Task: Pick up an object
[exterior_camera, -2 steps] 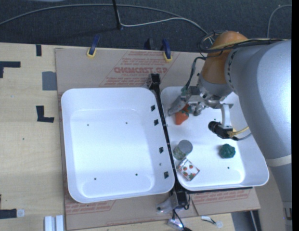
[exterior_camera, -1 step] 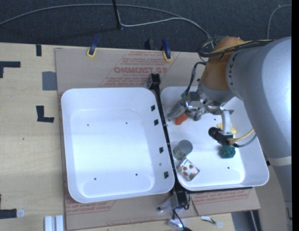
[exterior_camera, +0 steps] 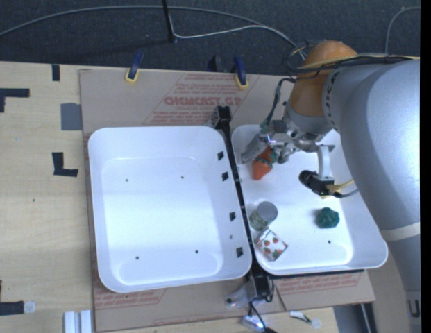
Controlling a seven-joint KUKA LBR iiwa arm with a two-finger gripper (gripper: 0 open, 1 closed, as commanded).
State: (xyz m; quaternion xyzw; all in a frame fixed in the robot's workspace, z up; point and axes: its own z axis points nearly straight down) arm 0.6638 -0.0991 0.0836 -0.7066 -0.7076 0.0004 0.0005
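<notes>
Between the jaws, or at least right at their tips, sits a carrot (exterior_camera: 262, 166), orange with a green top, in the upper left part of the right bin (exterior_camera: 361, 252). The gripper (exterior_camera: 269, 150) hangs over that end of the bin, its grey arm (exterior_camera: 382, 137) reaching in from the right with the orange band (exterior_camera: 319, 82) above it. Whether the jaws are open, closed or clamped on the carrot I cannot tell; the wrist and its cabling hide the tips, and the carrot may merely lie beside them on the bin floor.

Below the jaws and a little toward the bin divider lies a can (exterior_camera: 263, 215) on its side, and just below that, touching or nearly so, a card (exterior_camera: 272, 245) with red spots. Below and to the right of the jaws, well apart, is a green ball (exterior_camera: 327, 218). A black fitting (exterior_camera: 314, 181) on the arm hangs just right of the carrot. Far to the left of the jaws lies the left bin (exterior_camera: 104, 151).

My guess is that the carrot is the chosen object: the gripper is placed directly over it, not over the can or ball. Its spot near the bin wall leaves little room for one finger, so a slip is a fair risk.
</notes>
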